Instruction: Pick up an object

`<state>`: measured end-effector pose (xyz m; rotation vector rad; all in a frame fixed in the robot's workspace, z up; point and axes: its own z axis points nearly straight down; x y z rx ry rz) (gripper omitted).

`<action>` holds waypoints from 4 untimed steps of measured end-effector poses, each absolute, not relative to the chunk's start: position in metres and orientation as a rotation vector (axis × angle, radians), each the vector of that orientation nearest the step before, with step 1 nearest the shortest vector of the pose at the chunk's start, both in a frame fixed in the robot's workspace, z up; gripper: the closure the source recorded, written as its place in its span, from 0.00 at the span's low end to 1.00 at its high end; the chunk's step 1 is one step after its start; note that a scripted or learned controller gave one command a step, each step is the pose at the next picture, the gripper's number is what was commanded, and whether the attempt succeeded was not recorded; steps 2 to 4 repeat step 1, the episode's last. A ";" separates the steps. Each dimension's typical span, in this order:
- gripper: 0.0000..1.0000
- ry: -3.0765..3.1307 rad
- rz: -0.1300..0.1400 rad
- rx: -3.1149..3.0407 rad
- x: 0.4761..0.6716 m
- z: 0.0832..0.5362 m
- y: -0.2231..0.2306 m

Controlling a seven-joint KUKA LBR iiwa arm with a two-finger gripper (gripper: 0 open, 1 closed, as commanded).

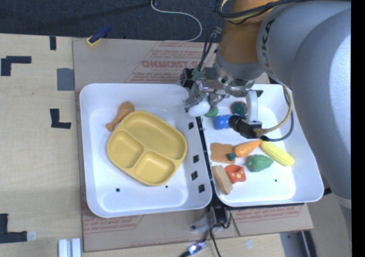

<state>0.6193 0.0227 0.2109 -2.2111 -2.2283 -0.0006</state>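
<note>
The gripper [201,101] hangs over the divide between the bins, fingers apparently pinching a small white object [197,109], though the arm [296,62] hides much of the right bin [296,190].

The arm [311,73] has a smooth, rounded light-grey casing with an orange band [246,25] above the wrist. Thin cables loop around the orange section. A black cylindrical fitting [242,126] with a yellow-and-black cable hangs beneath the metallic wrist hardware.
</note>
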 end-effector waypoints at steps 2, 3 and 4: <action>1.00 -2.226 0.003 -2.212 0.603 0.211 0.071; 1.00 -2.226 0.003 -2.212 0.603 0.211 0.071; 1.00 -2.226 0.003 -2.212 0.603 0.211 0.071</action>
